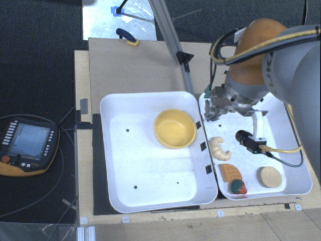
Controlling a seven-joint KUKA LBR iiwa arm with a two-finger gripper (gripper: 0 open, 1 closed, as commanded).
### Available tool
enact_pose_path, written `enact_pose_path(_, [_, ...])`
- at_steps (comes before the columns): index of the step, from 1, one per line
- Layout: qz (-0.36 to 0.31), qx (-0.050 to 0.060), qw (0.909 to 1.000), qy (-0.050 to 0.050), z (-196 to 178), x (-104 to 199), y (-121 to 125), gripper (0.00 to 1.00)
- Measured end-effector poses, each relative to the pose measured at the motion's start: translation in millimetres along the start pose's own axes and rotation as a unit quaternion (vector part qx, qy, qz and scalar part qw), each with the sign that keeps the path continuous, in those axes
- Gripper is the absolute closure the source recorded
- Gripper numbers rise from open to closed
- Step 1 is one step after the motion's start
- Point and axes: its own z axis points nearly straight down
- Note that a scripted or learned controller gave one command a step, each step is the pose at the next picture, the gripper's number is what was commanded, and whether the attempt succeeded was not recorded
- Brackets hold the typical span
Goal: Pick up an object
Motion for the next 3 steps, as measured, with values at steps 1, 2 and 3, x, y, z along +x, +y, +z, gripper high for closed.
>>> enact_pose_path(1, [0.0, 0.0, 1.0, 0.0, 0, 45, 21, 1.0])
enact_pose_path(2, [0.0, 0.0, 1.0, 0.0, -2, 88, 53, 1.0])
enact_pose_path(3, [0.002, 0.0, 1.0, -0.001, -2, 86, 53, 0.0])
